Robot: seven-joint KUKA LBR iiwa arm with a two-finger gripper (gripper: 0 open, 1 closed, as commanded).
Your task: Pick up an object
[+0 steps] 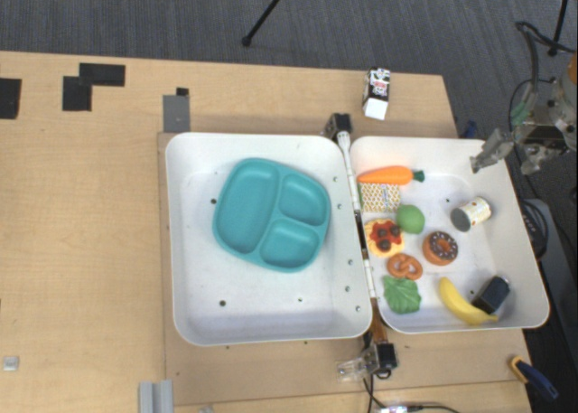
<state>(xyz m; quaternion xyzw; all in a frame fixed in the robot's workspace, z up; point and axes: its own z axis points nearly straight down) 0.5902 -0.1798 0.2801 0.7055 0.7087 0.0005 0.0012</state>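
The right bin (519,248) holds several toy foods: an orange carrot (388,175), a yellow-and-white packet (379,196), a green ball (411,219), a small silver can (471,213) on its side, a chocolate donut (441,247), a berry tart (384,235), a pretzel (404,266), a green leafy piece (402,295), a banana (462,305) and a black block (493,294). My gripper (504,158) hangs over the bin's far right corner, above and right of the can. Its fingers are spread open, with nothing between them.
The left bin (194,303) holds a teal divided plate (271,212). A small black-and-white box (377,93) stands on the bench behind the bins. Clamps sit at the seam between the bins, front and back. Cables hang off the bench at the right.
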